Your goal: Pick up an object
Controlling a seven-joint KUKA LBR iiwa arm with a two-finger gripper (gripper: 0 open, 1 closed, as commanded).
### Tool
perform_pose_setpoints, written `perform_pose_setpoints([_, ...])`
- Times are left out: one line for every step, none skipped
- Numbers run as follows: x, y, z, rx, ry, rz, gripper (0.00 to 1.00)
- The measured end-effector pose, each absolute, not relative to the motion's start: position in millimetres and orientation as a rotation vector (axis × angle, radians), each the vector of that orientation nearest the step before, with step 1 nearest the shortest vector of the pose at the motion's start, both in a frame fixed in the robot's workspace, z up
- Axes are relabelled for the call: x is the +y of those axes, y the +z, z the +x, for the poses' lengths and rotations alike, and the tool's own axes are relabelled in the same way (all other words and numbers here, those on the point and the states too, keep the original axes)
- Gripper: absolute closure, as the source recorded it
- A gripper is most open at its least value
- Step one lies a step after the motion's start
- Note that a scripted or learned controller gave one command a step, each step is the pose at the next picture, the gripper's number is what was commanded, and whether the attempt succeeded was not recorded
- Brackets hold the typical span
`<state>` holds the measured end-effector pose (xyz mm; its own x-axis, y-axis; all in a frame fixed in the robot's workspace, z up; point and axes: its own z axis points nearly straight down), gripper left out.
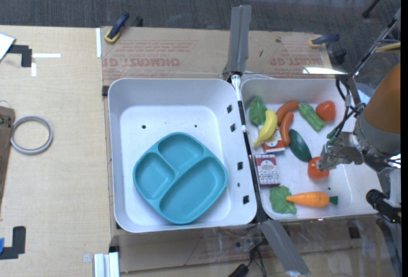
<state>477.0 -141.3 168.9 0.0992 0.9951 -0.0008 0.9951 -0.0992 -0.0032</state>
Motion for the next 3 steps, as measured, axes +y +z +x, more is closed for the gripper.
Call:
perform_pose_setpoints([-60.9,251.1,530.0,-1.819,0.006,-2.561,0.00])
perform_pose_setpoints([-181.1,239.9,553.5,-1.578,0.007,-2.716,0.00])
perform_pose_setpoints([-180.5,247.5,553.8,-1.584,0.014,-2.712,1.00])
